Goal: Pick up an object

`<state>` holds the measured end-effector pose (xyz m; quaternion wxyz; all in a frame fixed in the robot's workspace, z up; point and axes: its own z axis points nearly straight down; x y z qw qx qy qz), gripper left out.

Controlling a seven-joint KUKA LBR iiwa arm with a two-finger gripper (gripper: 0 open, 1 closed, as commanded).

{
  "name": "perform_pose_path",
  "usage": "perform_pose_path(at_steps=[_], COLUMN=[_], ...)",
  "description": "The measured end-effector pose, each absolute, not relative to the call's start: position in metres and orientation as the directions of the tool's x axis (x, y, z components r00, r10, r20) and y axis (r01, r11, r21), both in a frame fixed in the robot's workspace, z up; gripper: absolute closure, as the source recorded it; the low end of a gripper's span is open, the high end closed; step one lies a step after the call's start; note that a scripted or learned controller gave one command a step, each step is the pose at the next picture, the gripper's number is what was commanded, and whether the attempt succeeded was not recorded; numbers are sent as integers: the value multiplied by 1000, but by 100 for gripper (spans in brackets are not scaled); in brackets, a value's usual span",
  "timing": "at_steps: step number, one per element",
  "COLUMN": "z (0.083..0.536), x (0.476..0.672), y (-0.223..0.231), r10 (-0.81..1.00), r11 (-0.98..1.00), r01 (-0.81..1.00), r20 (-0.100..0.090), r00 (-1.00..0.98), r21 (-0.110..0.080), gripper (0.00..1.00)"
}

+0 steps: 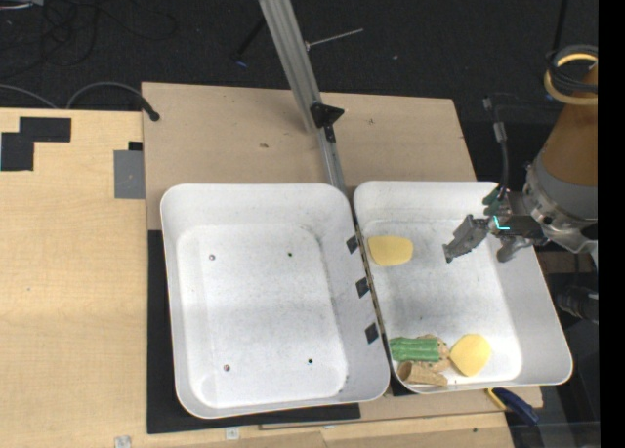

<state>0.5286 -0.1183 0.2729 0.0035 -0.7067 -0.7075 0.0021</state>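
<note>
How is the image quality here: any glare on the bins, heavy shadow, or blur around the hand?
Camera view: even light, the left bin bright and faintly speckled but not blown out; soft shadow along the right bin near its inner wall; floor beyond the bench very dark; the hand slightly soft, so its fingers are hard to read.

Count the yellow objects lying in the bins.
2. One flat pale-yellow oval piece lies at the right-hand white bin's upper left. One rounder yellow lump sits at its bottom edge, beside a green ridged item; more may hide underneath.
</note>
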Motion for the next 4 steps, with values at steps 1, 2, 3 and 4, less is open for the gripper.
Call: perform_pose_path(at_steps=[1, 2, 3, 4], z=[275, 229, 179, 124], x=[529, 522, 528, 522], y=[-120, -116, -120, -129], r10=[1000, 1000, 1000, 1000], r11=[-3, 0, -1, -1], r01=[1000, 1000, 1000, 1000], r20=[1, 2, 2, 2], r00=[3, 0, 1, 1], r21=[-3, -8, -8, -10], gripper=[0, 0, 0, 0])
